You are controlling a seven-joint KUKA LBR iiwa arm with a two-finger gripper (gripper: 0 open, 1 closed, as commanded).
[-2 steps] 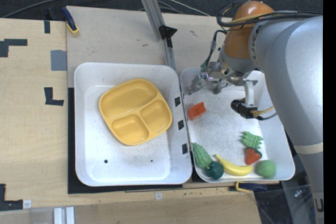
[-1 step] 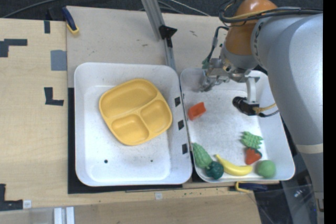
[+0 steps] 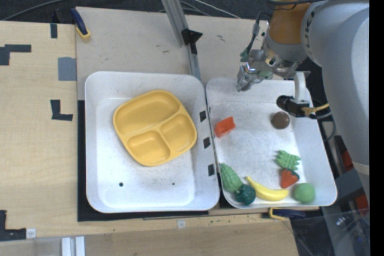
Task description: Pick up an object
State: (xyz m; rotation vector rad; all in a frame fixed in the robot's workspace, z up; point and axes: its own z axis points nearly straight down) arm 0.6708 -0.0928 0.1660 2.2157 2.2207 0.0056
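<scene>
I see two white bins side by side — the left bin bears a yellow divided plate, tilted a little. A grey metal pole slants across the bench behind, and a blue-and-yellow clamp sits at the far left corner.

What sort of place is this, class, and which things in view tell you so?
Probably a robotics lab test bench: a grey robot arm reaches over two shallow white bins, the right bin holds toy food like a banana, and tape marks the bench.
</scene>
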